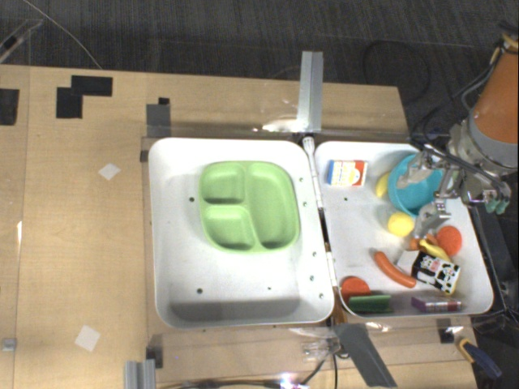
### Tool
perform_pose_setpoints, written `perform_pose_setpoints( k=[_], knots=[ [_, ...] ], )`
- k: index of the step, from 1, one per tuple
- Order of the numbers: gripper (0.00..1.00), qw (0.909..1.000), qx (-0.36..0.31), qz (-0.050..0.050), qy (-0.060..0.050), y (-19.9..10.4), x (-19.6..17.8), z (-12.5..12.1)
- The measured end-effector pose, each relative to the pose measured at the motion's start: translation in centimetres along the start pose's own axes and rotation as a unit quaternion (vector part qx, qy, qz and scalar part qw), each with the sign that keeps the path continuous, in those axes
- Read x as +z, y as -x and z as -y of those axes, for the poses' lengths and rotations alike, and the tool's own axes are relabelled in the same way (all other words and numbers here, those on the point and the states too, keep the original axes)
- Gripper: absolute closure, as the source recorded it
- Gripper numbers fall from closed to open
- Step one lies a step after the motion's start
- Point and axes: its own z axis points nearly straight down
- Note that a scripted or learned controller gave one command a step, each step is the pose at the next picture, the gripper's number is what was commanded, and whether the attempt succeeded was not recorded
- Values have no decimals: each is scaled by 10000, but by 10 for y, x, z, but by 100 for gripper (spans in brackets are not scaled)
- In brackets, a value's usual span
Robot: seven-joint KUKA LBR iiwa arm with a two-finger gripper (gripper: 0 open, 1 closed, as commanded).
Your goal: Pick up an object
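Nearest the camera, along the front edge of the right bin (474,294), lie a green block (370,303), an orange ball (354,287) and a purple marker (435,304). Just behind them sit a red sausage (393,269) and a black-and-white box (439,273) by the front right corner. A yellow ball (401,224) and an orange fruit (448,239) sit mid-bin, a blue bowl (412,186) stands toward the back right, and a small carton (346,173) lies near the back left corner. The left bin (174,217) carries a green tray (246,204).

The gripper (434,211) hangs over the right bin's right half, its metal fingers (440,203) pointing down between the bowl's front rim and the orange fruit; whether they are apart or together I cannot tell, and nothing shows between them.

To do the pick well, I judge it best to commit to one object with free space on two sides. The yellow ball, just beside the fingertips, looks the likeliest, yet it is round and may roll toward the bowl. Centring over it, descending straight and closing slowly should help. The crowded front right corner risks catching two things at once.
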Motion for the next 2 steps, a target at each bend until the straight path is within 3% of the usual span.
perform_pose_setpoints(
  k=[1,2],
  knots=[
    [0,9995,-308,65,-7,9,178,31],
    [0,10000,-90,43,-2,2,195,-3]
  ],
)
